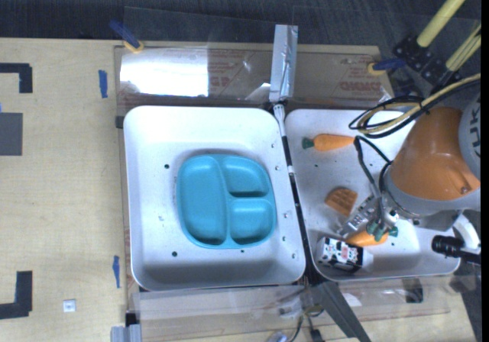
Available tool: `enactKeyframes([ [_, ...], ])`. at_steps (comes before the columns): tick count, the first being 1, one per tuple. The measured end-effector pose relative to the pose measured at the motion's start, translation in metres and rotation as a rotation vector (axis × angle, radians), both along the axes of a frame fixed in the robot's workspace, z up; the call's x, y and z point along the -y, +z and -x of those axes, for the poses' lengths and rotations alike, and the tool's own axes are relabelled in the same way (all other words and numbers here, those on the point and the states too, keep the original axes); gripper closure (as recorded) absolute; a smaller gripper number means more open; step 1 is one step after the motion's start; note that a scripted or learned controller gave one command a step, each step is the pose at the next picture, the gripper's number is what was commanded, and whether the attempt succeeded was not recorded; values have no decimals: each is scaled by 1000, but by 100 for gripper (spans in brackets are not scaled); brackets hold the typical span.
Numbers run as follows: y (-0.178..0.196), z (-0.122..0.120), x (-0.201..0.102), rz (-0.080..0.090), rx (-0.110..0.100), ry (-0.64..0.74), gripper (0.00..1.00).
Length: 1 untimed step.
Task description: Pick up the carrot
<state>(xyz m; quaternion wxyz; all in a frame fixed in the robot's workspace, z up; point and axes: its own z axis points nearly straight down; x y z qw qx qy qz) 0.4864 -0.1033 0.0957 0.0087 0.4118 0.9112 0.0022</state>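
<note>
My gripper point(365, 227) sat low in right bin point(412, 260), over small orange piece point(368, 239); grip state: couldn't tell. Carrot point(333, 143) lay well apart, up-view and slightly left of gripper, near bin's far wall. Long axis ran left-right, green top leftward.

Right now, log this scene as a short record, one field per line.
left bin: holds a blue divided plate
right bin: carrot near its far edge, brown piece mid-bin, black and white item at its near edge
gripper: low in the right bin, an orange object at its tip
grasp: cannot tell
carrot status: lying apart from the gripper
</note>
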Motion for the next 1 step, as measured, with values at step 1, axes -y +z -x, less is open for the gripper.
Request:
enactKeyframes([
  [1, 0, 0, 0, 0, 0, 0, 0],
])
